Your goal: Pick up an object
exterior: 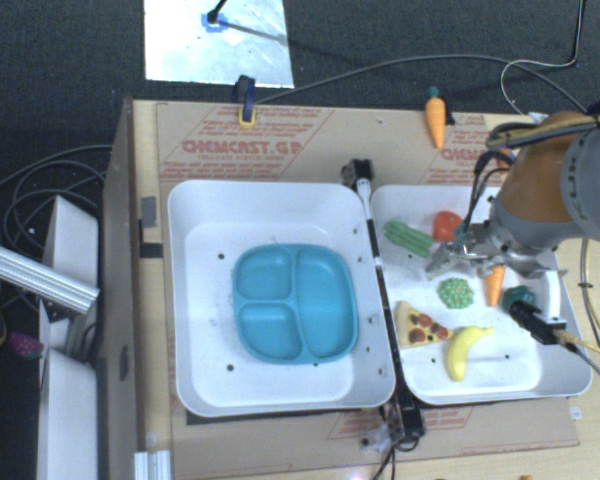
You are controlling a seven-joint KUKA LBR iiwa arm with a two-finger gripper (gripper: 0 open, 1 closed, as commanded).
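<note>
The right bin holds several toy foods: a green pod, a red tomato, a round green piece, a small orange carrot, a pizza slice and a banana. My gripper hangs low in this bin, just below the tomato and above the round green piece. I see nothing held in it. The arm's wrist hides part of the bin's right side.
The left bin holds a blue divided plate. A second carrot lies on the cardboard behind the right bin. A small teal thing sits beside the orange carrot. Cables run along the bench's right.
</note>
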